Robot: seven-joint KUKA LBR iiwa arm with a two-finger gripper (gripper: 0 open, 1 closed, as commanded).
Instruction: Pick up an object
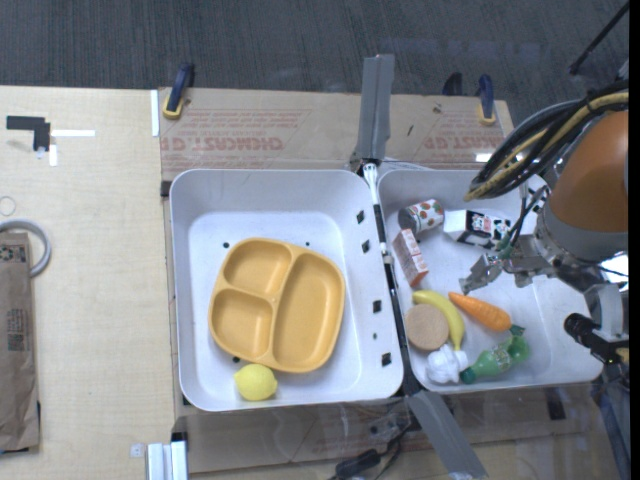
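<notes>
The right bin (560, 368) holds several toy items: an orange carrot (481, 311), a yellow banana (446, 306), a tan round disc (427, 326), a green bottle (499, 359), a white lumpy piece (443, 366), a red box (410, 256), a strawberry-printed can (423, 216) and a black-and-white carton (481, 226). My gripper (487, 273) hangs over the middle of this bin, just above and behind the carrot's thick end and below the carton. Nothing is visibly held in it.
The left bin (190, 268) carries a yellow divided plate (277, 305) and a yellow lemon (256, 381) at its front. A hinged divider (380, 258) separates the bins. Cables and the arm's orange band (600, 183) crowd the right side.
</notes>
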